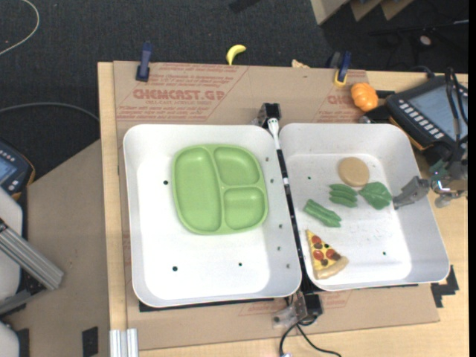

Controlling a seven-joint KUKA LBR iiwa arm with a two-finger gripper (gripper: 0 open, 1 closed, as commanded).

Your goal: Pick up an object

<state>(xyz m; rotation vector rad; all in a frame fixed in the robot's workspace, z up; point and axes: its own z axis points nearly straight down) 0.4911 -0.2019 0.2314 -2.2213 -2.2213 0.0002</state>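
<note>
The right bin (416, 251) holds a round tan cookie (354, 172), a leafy green piece (375, 195), a ridged green vegetable (343, 193), a green pod (322, 213) and a toy pizza slice (325, 254). My gripper (410, 193) reaches in low over the bin's right rim. Its tip sits just right of the leafy green piece, with a small gap between them. I see nothing held in it. The rest of the arm is cut off at the frame's right edge.
A green divided plate (219, 188) lies in the left bin (149, 259). On the bench behind the bins are an orange toy (364, 95), a yellow banana (236, 52), two blue clamps (143, 64) and a black control pendant (428, 114).
</note>
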